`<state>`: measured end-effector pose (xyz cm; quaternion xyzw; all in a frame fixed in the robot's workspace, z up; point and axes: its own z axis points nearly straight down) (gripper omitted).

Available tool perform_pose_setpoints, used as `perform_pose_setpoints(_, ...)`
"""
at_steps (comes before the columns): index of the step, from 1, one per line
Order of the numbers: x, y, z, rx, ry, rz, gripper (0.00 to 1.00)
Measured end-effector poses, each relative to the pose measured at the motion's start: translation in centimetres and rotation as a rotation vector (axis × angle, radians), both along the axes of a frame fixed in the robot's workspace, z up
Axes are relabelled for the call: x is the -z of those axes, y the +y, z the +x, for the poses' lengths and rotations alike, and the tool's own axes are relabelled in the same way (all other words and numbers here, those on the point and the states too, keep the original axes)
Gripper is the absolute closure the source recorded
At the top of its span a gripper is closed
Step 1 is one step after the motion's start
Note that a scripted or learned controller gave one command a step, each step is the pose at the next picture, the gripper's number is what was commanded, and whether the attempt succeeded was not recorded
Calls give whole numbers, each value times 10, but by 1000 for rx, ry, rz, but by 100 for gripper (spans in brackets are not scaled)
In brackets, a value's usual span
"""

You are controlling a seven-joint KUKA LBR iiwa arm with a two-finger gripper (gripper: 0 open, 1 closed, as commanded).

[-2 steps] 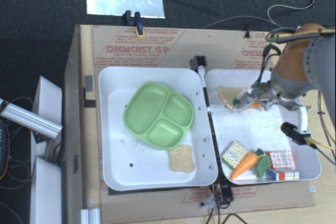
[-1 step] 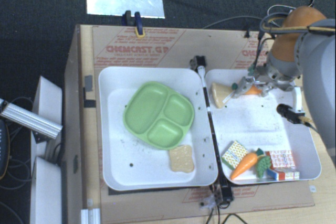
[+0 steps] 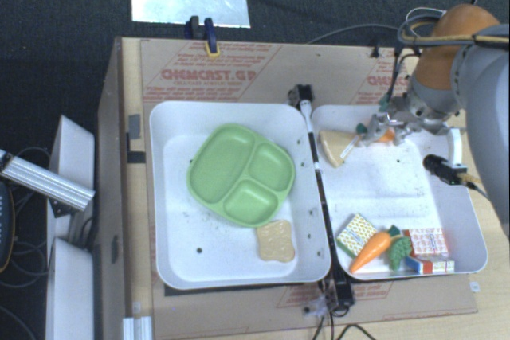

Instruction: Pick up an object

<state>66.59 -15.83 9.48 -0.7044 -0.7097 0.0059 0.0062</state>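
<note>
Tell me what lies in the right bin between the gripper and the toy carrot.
Bare white bin floor, as the camera view shows. The gripper sits at the far end, the toy carrot at the near end.

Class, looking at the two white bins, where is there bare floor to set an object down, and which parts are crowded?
Right bin: bare middle, between the gripper near the cheese wedge and the front cluster of carrot and boxes. Left bin: bare front-left strip, beside the green tray and cracker.
</note>
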Motion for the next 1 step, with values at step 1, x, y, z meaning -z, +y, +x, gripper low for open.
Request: perform_pose_setpoints(1, -121, 58, -46, 0, -27, -1, 100)
